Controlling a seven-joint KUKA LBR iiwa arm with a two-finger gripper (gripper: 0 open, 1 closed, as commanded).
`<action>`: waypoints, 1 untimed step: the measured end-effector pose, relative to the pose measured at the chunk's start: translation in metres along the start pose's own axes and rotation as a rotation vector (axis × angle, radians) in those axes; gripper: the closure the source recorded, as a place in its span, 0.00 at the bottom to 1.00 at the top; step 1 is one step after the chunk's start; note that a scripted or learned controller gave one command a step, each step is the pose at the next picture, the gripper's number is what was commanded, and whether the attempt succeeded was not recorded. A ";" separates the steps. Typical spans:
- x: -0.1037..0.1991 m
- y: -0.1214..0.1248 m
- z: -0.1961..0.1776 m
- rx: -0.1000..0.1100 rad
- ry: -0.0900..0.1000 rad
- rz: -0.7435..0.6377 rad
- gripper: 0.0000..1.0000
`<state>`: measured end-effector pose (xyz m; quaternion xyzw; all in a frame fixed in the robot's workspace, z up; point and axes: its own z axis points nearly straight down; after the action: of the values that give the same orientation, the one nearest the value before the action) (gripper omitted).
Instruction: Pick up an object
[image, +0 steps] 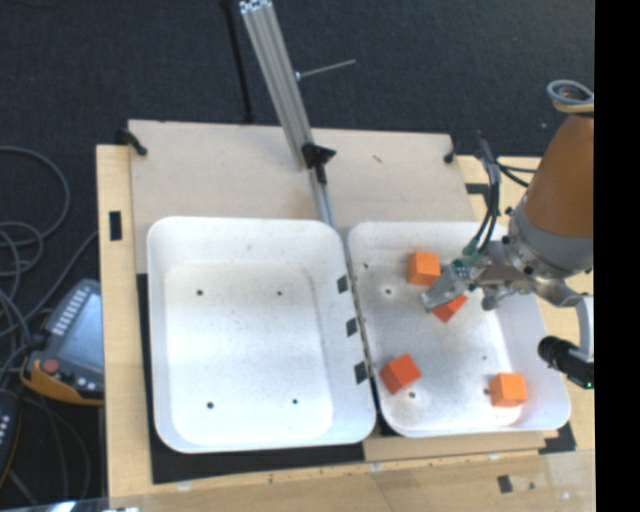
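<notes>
Orange cubes, 4 of them, lie in the right bin. The gripper sits at centre right of the frame, touching 1 cube; whether its jaws grip it cannot be told.

four small orange blocks lie in the right bin. one block sits near the far left corner, a second block near the front left, a third block at the front right. the fourth block, redder and tilted, lies mid-bin, partly hidden.
</notes>
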<state>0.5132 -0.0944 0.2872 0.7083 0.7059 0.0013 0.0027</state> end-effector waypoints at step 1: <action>-0.021 -0.017 0.163 -0.008 0.001 -0.006 0.00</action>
<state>0.4975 -0.1152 0.1242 0.7060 0.7082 0.0045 0.0051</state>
